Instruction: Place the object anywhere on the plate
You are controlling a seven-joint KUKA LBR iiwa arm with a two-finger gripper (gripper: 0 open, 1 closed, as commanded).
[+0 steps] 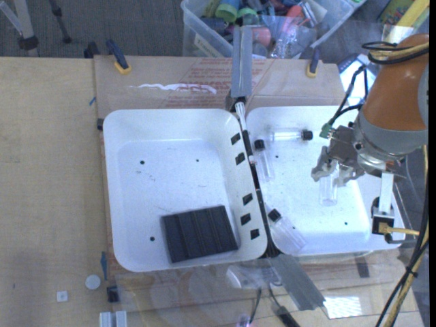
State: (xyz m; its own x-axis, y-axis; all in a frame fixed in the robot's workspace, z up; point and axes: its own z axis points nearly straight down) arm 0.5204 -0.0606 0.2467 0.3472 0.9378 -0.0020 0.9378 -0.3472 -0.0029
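Pick step, by my read. The pincer hangs over the right bin with a clear tube-like object between its fingers, which are closed down on it (object's transparent, so grip is hard to confirm). The dark plate lies in the left bin, near corner. Next move calls for lifting over the bins' touching rims, then leftward; open floor around the plate.

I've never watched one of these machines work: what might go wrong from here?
The clear objects in the right bin barely stand out against the white, so the gripper might close beside one and miss it. Also, the dark plate lies in the left bin, so whatever gets lifted could drop while crossing the divider.
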